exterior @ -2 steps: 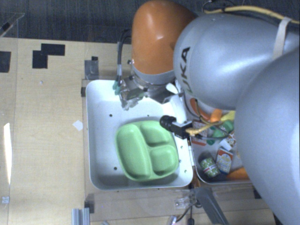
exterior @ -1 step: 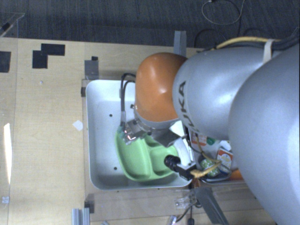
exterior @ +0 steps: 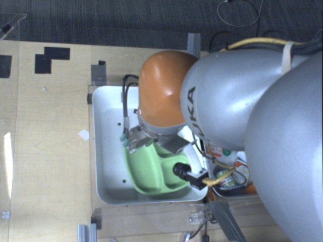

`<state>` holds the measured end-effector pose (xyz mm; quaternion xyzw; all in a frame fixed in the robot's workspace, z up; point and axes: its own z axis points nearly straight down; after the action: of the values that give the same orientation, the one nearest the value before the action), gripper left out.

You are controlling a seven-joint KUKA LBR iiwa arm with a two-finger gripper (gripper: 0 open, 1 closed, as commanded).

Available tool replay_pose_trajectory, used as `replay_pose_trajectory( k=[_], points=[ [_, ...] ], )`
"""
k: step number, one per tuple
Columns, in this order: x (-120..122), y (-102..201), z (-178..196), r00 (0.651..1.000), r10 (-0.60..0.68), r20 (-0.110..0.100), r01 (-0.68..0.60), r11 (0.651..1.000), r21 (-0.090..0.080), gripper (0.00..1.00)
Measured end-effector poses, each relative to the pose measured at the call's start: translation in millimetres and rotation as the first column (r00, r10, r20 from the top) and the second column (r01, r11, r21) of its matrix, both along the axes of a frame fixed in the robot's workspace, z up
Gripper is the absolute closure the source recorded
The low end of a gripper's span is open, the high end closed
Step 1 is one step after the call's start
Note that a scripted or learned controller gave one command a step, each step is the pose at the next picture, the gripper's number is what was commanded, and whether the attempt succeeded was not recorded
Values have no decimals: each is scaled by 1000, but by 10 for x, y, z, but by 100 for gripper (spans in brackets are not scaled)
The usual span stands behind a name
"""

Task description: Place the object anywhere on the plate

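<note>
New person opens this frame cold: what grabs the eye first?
The grey arm with its orange band dominates, reaching in from the right and covering much of the scene. Under it, the bright green plate lies in the left white bin, toward the near right corner. The gripper sits directly over the plate's upper edge.

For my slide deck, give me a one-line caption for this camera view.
KUKA arm reaching from the right over a green plate in the left white bin.
</note>
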<state>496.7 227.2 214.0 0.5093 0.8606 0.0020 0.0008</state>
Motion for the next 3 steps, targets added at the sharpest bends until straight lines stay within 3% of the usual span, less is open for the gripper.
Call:
replay_pose_trajectory(
  k=[1,2,3],
  points=[
    [15,3,111,1000,-2,4,2,1000,3,100],
    [-93,10,-157,987,158,1,-158,987,-1,100],
    [123,18,-602,941,338,-1,-338,941,-1,100]
  ],
)
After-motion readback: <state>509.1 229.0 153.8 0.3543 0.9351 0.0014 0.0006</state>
